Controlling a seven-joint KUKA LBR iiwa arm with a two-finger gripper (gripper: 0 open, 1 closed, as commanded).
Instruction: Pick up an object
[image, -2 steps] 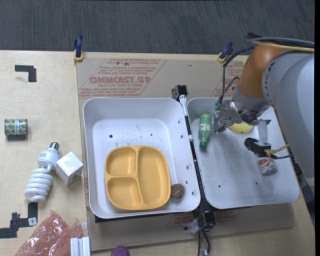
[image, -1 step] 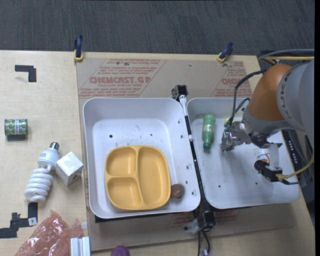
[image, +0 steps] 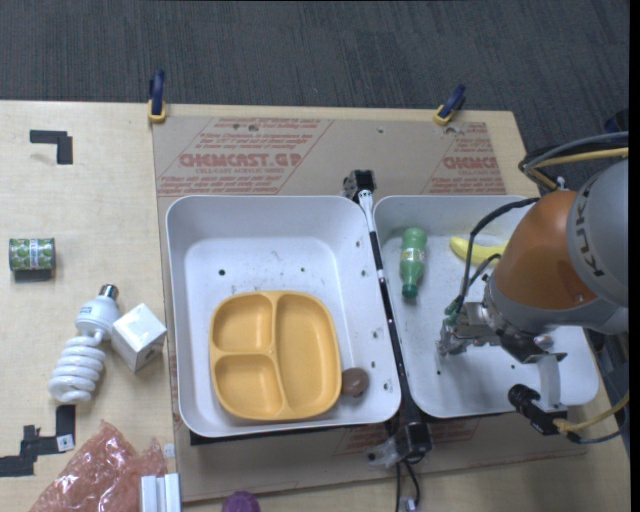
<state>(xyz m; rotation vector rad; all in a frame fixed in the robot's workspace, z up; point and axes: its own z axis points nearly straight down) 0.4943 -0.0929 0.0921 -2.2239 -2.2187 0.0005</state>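
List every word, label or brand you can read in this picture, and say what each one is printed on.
"CHEMCAST G P": red print, repeated, on the brown sheet under the bins.
"KU": start of black lettering on the arm; the rest is cut off.
Small red lines under "CHEMCAST": too small to read.
Label on the green can: too blurred to read.

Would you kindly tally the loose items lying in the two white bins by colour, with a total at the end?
Yellow: 2, the yellow three-compartment plastic plate in the left bin and a yellow curved item partly hidden by the arm in the right bin.
Green: 1, the green plastic bottle in the right bin.
Brown: 1, the small brown round object beside the plate.
Total: 4
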